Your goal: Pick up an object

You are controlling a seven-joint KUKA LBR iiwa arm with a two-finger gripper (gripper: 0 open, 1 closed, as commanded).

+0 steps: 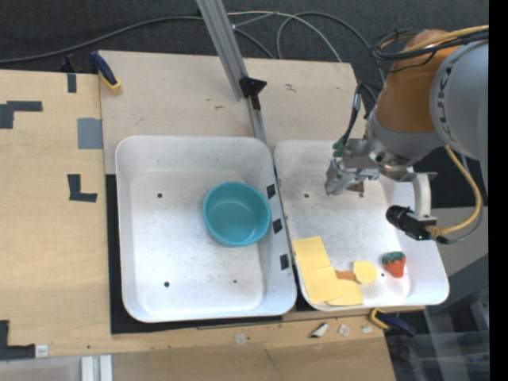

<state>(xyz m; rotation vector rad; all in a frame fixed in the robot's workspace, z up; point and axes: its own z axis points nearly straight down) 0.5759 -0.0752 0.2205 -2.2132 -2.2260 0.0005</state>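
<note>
A pale, matte wooden desk (48, 236) carries two shallow white bins side by side, both of smooth plastic flecked with fine dark speckles and moulded with rounded corners. The left bin (143, 213) holds a single round teal bowl (236, 213), glossy and thick-rimmed, sitting upright towards the bin's right half. The right bin (317, 173) has its things gathered along the near edge. There lie pale yellow flat pieces (321, 272), squarish and thin like slices, overlapping one another, with a small orange scrap (345, 275) just beside them and a little rounded yellow piece (364, 271) next to that. Further right sits a small red object with a green top (394, 263), strawberry-like in shape and shiny as plastic, resting on the bin floor near the right wall.

The grey arm (464, 94), with its broad orange band, reaches in from the right. Its tool (343, 181) hangs above the far half of the right bin, metallic and blocky, well apart from the yellow pieces and the red object. Whether the tool is open or closed, I cannot tell; nothing can be seen in its grasp. A slanted grey metal bar (226, 38) crosses the desk behind the bins, and black cables (317, 30) loop over the dark floor beyond.
</note>
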